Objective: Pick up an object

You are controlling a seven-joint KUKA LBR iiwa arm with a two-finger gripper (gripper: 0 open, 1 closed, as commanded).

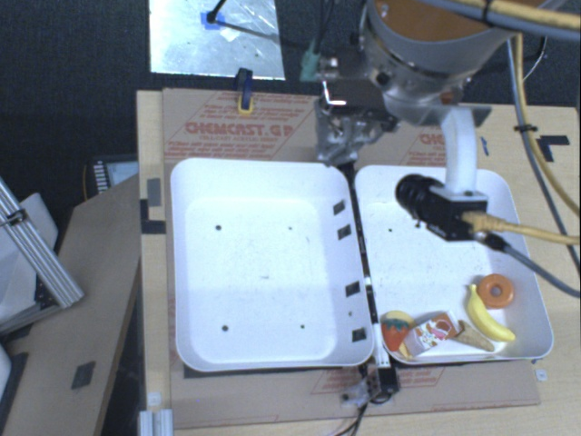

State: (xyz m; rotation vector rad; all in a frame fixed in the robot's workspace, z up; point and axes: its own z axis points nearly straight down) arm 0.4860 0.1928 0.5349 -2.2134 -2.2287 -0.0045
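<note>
White plastic makes up the two shallow bins, set side by side on a brown board printed with red lettering: the left bin [195,243] and the right bin [399,271]. Four small things lie clustered along the near edge of the right bin, toward its near right corner: one yellow banana [488,318], one orange ring-shaped piece [496,290] just above the banana's upper end, one red-and-white packet [428,334] to the banana's left, and one round red-orange fruit [397,328] beside the packet, close to the divide between the bins. The grey arm reaches in from the upper right, its thick body filling the top of the view with yellow cables draped across it. Its gripper [340,148] hangs at the far edge of the bins, over the seam between them, well apart from the cluster; whether it is open or closed cannot be told here. A black cylindrical unit [434,205] sits on the arm over the right bin.
</note>
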